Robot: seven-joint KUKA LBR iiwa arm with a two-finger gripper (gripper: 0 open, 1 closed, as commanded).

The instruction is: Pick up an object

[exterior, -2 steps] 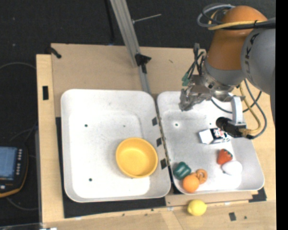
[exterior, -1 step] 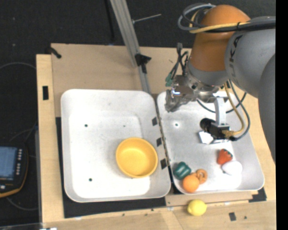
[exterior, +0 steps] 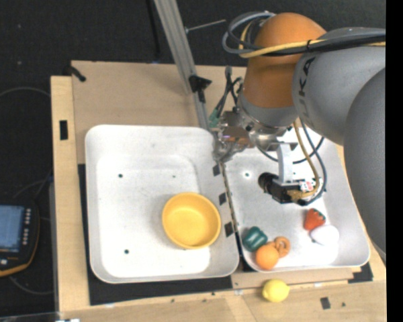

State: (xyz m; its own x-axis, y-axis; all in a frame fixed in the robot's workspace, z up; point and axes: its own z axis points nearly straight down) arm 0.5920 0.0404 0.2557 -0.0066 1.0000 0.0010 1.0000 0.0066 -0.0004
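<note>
from above you see the arm [exterior: 322, 79] reaching in over the right bin [exterior: 352, 247], its hand [exterior: 221, 149] low at the wall between the bins; you cannot tell how it is set. in the right bin's near corner lie a green block [exterior: 254, 237], two orange fruits [exterior: 266, 256], a red piece [exterior: 314, 219] and a white one [exterior: 324, 236]. a yellow bowl [exterior: 191, 220] sits in the left bin [exterior: 121, 180]. a lemon [exterior: 275, 290] lies on the table [exterior: 154, 307].

2 bins [exterior: 107, 180], 1 bowl [exterior: 191, 220].
</note>
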